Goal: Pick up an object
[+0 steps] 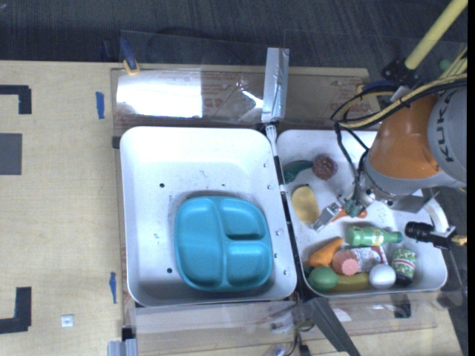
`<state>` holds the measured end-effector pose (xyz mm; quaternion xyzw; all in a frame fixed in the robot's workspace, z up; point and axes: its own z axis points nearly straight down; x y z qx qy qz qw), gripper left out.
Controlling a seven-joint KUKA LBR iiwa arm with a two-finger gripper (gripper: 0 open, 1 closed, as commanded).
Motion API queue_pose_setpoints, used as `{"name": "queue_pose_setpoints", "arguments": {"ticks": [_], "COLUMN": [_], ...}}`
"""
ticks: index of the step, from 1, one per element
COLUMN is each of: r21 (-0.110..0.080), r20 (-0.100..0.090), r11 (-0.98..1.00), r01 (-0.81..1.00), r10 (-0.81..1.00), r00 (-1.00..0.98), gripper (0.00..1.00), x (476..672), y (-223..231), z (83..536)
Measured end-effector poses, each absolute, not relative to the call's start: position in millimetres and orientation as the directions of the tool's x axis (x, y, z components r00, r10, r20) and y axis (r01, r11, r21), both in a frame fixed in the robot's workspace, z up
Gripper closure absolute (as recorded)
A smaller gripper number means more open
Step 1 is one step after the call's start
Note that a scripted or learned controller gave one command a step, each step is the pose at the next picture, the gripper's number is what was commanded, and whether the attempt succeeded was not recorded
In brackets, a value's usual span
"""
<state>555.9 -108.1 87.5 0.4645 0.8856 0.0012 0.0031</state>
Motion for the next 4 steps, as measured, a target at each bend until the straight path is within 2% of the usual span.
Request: {"name": "queue_pose_setpoints", "arguments": {"ticks": [1,2,3,4], "r21": [0.004,0.004,0.01,0.009], "r20": [0.0,-0.001,-0.002,0.001], "r11": [-0.012,0.031,0.03,0.019], "r01": [1.0,0.999,1.0,1.0], "r10": [1.0,1.0,1.0,1.0], "r00": [0.012,-0.031,-0.03,-0.019], "gripper": [0.0,0.0,1.0,1.0], "x": [582.0,528.7,531.0,634.0], "y": [-114,-123,-124,-63], "z": [87,87,99,189]}}
